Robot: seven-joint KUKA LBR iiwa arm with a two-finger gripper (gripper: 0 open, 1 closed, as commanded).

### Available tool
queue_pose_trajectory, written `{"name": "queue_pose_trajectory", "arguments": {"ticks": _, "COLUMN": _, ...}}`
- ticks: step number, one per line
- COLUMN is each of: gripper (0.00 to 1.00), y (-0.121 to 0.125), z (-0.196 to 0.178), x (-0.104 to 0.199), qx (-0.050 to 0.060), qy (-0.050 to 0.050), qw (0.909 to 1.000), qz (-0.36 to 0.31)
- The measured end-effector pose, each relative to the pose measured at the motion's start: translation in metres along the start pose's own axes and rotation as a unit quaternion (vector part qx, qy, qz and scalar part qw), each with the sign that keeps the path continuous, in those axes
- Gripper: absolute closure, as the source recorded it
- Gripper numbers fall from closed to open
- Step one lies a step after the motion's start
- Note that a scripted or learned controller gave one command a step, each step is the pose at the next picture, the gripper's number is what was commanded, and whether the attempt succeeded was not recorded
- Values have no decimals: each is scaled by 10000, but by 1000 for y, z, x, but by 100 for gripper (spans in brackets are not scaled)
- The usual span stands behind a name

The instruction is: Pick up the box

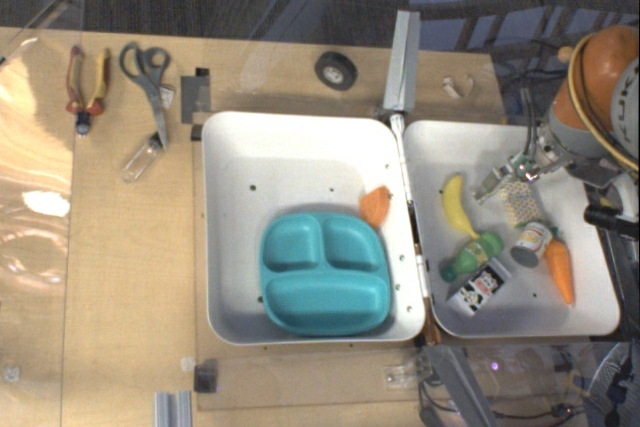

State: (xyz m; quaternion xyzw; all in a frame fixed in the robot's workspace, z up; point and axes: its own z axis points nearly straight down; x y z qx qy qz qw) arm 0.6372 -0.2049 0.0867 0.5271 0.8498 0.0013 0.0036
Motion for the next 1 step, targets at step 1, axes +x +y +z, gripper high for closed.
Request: {"name": "queue_pose_trajectory", "arguments": {"ticks": 1, "gripper": 100, "y": 4, "z": -15, "x": -2, "qx": -49, "qy": -44, "qw": 10000, "qz": -11}}
